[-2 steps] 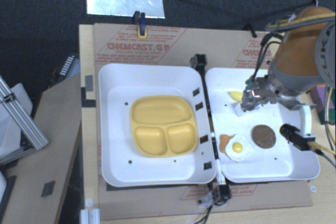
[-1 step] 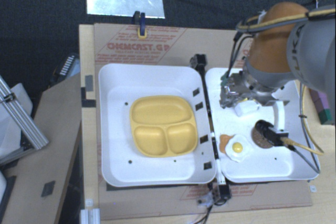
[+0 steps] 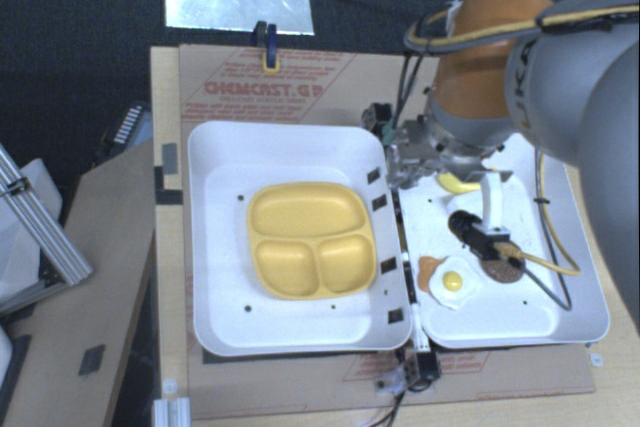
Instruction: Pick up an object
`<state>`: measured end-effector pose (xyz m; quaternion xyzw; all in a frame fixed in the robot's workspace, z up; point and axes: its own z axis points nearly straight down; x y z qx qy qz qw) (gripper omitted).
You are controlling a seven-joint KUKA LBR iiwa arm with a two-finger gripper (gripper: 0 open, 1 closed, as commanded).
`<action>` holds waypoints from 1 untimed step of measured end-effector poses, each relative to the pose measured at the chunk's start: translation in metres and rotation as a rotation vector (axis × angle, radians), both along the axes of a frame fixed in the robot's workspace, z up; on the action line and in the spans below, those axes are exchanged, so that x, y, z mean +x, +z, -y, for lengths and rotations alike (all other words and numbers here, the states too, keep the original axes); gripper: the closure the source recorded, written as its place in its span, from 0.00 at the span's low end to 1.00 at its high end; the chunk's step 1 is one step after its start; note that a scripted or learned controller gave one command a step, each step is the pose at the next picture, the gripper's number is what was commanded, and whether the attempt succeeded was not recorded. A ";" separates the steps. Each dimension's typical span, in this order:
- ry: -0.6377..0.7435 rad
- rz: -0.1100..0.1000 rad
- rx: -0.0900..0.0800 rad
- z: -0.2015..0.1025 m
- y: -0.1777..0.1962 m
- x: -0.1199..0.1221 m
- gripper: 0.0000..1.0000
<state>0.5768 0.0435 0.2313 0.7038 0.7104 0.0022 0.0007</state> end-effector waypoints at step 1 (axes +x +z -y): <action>0.000 0.000 0.000 -0.052 0.009 0.018 1.00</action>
